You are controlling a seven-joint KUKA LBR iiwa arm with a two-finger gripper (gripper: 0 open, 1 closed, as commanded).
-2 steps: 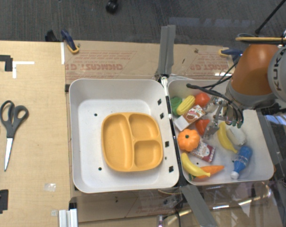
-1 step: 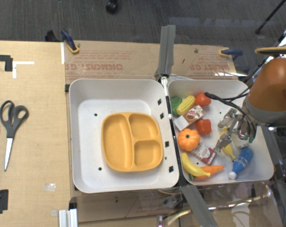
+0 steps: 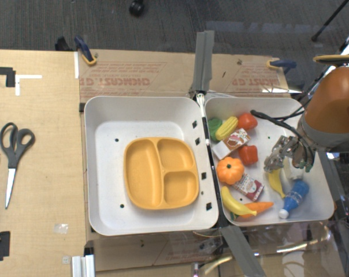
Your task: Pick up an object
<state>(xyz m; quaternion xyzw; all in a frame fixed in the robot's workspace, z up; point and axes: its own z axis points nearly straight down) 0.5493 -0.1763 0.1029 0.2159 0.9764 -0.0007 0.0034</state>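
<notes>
From above, mirrored red lettering shows on the brown cardboard (image 3: 180, 77) behind the bins; it cannot be read with confidence. Two small red-and-white cartons (image 3: 238, 138) and (image 3: 247, 187) carry printed labels too small to make out.

The right bin (image 3: 322, 212) holds the toys: a yellow corn cob (image 3: 226, 127) with a green piece (image 3: 214, 124) beside it near the back left corner, a red tomato (image 3: 247, 120), a red pepper (image 3: 249, 154), an orange pumpkin (image 3: 230, 170), a banana (image 3: 236, 203) along the front, a carrot (image 3: 257, 208) touching it, a second banana (image 3: 275, 182), and a blue bottle (image 3: 294, 197) with a white cap near the front right.

The hand (image 3: 283, 154) is low inside the right bin, just above the second banana and near the blue bottle. Its metal fingers are blurred together, so I cannot tell how far open they are, nor whether anything sits between them. The orange band (image 3: 335, 100) and grey arm cover the bin's right wall; black cables (image 3: 273, 119) loop across its back.

The left bin (image 3: 99, 154) holds a yellow divided plate (image 3: 161, 172), with bare white floor all round it. The bins touch along a shared middle edge.

On the wooden surface (image 3: 41, 154) to the left lie scissors (image 3: 13, 154), well apart from the bins. Blue clamps (image 3: 85, 51) and (image 3: 283, 65) grip the cardboard's back edge.
</notes>
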